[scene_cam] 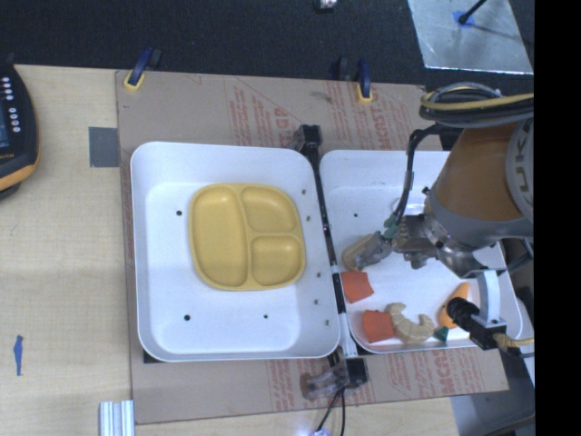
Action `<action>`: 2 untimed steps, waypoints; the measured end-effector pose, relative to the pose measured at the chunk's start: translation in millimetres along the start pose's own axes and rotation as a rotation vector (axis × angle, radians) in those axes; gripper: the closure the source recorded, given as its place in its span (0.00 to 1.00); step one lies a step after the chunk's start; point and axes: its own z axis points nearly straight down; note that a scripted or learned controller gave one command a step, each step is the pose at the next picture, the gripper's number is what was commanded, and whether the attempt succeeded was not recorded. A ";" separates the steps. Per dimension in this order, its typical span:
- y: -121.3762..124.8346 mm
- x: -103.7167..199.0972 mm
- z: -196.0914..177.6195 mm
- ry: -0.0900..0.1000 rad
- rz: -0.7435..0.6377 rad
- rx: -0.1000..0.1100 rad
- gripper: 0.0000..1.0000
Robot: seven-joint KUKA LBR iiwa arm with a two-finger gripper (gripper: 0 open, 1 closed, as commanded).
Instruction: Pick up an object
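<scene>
At the far left edge of the frame, a black and orange handset (pixel 13 125) lies on the wooden bench (pixel 64 271), with a grey patch of tape (pixel 103 146) just to its right. A brown cardboard sheet (pixel 227 107) covers the middle of the bench and carries both bins. The left bin (pixel 159 321) holds a yellow divided plate (pixel 245 236), which lies flat near its centre with three compartments facing up.

The right bin (pixel 363 175) touches the left bin along the middle seam. The tool (pixel 361 251) hangs low over the right bin's left side, close to the seam, at the end of the grey arm (pixel 477 189) that comes in from the right. I cannot tell whether the tool is apart or together, and nothing is visibly held in it.

The loose things sit in the lower part of this bin. An orange-red block (pixel 357 286) is just below the tool. A second red block (pixel 378 324) is lower still, beside a pale curved piece (pixel 410 323). An orange object (pixel 457 300) lies to the right, partly hidden.
</scene>
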 end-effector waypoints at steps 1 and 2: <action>35.5 -81.2 55.5 -0.005 0.007 -0.001 0.00; 161.4 -65.2 99.7 -0.003 -0.005 -0.012 0.00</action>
